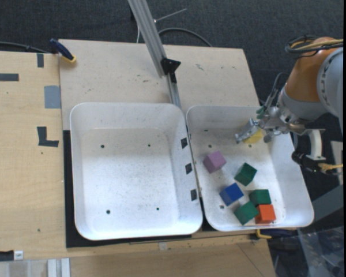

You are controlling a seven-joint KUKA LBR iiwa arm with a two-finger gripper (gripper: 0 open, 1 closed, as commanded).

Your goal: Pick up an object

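My gripper (pixel 253 134) hangs over the upper right part of the right bin (pixel 219 113), reaching in from the right. A small yellow block (pixel 255 135) sits between its fingers, and the fingers look shut on it. Lower in the same bin lie a purple block (pixel 214 161), a green block (pixel 245 173), a blue block (pixel 231 193), two more green blocks (pixel 259 197) (pixel 246 212) and an orange block (pixel 266 213). The loose blocks are all apart from the gripper.
The left bin (pixel 75 120) stands beside the right one, sharing a middle wall. A slanted metal rail (pixel 153 33) runs from the top down to the bins' junction. A blue and yellow clamp (pixel 63 49) lies at the bench's far left.
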